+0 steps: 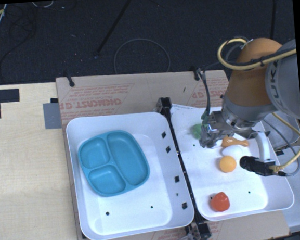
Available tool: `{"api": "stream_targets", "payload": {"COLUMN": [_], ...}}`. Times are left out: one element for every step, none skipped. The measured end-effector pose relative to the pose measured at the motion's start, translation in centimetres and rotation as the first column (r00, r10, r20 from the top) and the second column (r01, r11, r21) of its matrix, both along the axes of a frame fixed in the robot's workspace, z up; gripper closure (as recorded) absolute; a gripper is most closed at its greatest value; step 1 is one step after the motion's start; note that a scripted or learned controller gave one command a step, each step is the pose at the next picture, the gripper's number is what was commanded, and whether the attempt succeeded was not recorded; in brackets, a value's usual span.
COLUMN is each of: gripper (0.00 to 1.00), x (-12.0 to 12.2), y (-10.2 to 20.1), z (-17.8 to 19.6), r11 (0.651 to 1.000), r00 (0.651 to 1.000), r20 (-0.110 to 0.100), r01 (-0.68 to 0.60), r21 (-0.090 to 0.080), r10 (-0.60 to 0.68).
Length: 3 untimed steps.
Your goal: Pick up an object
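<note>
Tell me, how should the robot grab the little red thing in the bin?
Probably straight from above, closing across the middle of the red object. It looks small and rounded, sitting alone near the front of the right bin, with free floor on all sides. The end effector is over by the green object.

The arm [287, 78] is grey and smooth, a thick rounded housing with part of a dark printed letter on its side. Above the wrist sits a broad orange band [253, 76], domed and glossy. A yellowish cable [233, 57] loops over the band's top, and thinner cables trail along its near right side. The claw [210, 135] is small, metallic and dark, with silvery parts.
</note>
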State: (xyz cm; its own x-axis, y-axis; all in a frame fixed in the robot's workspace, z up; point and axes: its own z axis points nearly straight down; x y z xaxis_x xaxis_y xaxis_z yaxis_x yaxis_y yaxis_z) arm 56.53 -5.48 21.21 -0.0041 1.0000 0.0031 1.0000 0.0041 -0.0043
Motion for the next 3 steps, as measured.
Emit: {"api": "stream_targets", "payload": {"gripper": [1.00, 1.00, 1.00], "x": [-0.8, -2.8, -5.0], "y": [4.7, 9.7, 14.3], "z": [1.1, 2.1, 2.4], "r11": [1.000, 1.000, 1.000], "r00": [1.000, 1.000, 1.000], "r20": [0.001, -0.001, -0.002], "r01": [0.000, 0.000, 0.000], "r21": [0.000, 0.000, -0.002], "r10": [0.000, 0.000, 0.000]}}
